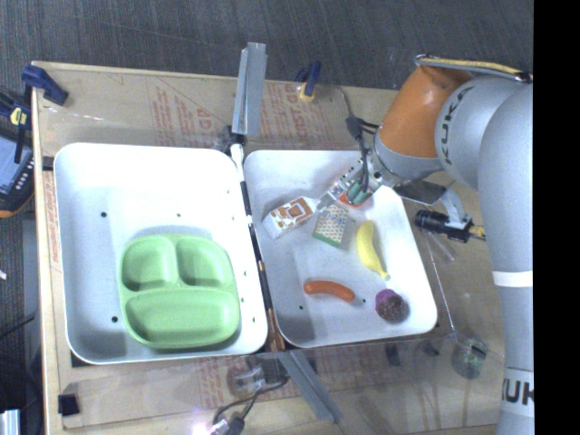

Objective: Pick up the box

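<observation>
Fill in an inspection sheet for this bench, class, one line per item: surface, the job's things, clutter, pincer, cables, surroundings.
Surface: wooden bench bearing a left bin and a right bin, side by side.
Job's things: box lying in the right bin, near its left wall.
Clutter: packet, banana, sausage and dark fruit in the right bin; green tray in the left bin.
Pincer: pincer low over the right bin's far side, above the packet; finger state unclear.
Cables: cable at the near edge.
Surroundings: blue clamp, dark floor.
</observation>
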Motion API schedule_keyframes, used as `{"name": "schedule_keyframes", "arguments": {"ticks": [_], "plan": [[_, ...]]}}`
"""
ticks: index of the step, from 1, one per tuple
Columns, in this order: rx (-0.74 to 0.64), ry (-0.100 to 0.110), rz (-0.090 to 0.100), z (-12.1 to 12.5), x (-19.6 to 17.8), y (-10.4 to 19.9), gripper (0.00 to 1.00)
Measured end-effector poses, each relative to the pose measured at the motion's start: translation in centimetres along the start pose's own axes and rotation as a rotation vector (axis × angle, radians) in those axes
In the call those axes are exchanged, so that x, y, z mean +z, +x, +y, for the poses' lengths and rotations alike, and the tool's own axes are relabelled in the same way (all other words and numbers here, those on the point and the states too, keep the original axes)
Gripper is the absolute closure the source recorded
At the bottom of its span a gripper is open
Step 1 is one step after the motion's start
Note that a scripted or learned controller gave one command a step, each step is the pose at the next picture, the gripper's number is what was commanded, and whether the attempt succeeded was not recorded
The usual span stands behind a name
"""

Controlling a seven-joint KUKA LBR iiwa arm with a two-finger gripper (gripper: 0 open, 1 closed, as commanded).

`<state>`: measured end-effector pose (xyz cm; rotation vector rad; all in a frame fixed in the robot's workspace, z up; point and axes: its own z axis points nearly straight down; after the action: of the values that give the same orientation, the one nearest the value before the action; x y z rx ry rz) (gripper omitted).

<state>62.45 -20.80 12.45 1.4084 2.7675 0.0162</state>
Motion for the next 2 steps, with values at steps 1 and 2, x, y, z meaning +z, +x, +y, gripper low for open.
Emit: {"name": "schedule_keyframes", "arguments": {"ticks": [1,2], "plan": [[-0.033,0.023,0.027,5.9,-9.8,1.7,1.0],[-0.285,0.023,0.032,-1.2,-3.7,0.5,1.0]]}}
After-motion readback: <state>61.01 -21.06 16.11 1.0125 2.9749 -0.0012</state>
